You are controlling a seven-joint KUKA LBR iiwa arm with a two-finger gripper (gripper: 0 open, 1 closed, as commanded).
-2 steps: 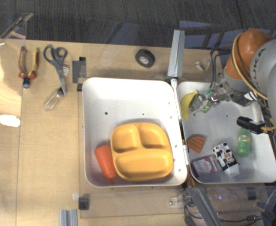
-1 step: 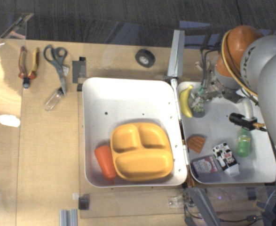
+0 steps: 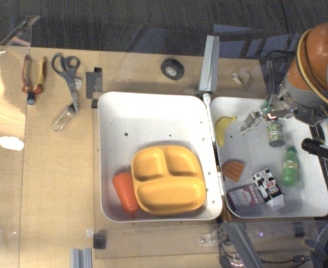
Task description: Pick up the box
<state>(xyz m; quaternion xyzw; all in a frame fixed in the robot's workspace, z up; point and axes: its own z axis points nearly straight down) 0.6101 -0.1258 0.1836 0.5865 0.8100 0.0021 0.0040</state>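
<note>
Your gripper (image 3: pixel 252 121) is hovering with fingers spread, gripping nothing, at 10 o'clock in the right bin (image 3: pixel 320 208). The box (image 3: pixel 269 188) is lying at 6 o'clock, well apart.

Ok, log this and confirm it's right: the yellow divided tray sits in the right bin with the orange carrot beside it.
Not quite. The camera view shows the yellow divided tray in the left bin, not the right one. The rest stands: the orange carrot lies beside it, against the tray's left edge.
</note>
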